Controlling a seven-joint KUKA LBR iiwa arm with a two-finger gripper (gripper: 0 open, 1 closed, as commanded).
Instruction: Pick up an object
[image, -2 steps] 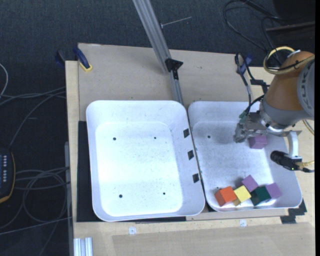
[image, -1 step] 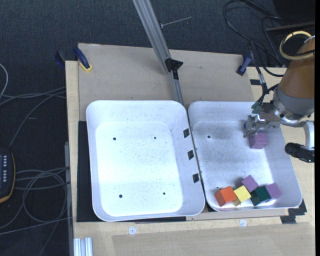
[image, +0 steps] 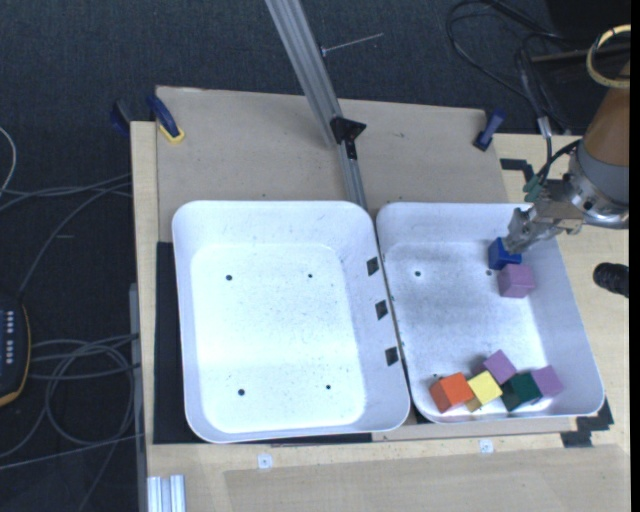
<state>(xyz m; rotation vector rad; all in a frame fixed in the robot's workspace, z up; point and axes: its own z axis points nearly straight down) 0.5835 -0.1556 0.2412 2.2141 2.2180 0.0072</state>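
My gripper (image: 513, 242) hangs over the upper right part of the right bin (image: 440, 300), reaching in from the right. A small blue block (image: 502, 254) sits right at its tip, partly covered by it. I cannot make out whether the block is gripped or only touched. A lilac block (image: 517, 281) lies just below the blue one, touching or nearly touching it.
Along the right bin's front edge lies a cluster: an orange block (image: 452, 390), a yellow block (image: 484, 386), a purple block (image: 499, 364), a dark green block (image: 520, 390) and another purple block (image: 546, 380). The left bin (image: 200, 300) stands beside it. A metal pole (image: 320, 80) slants above the bins.
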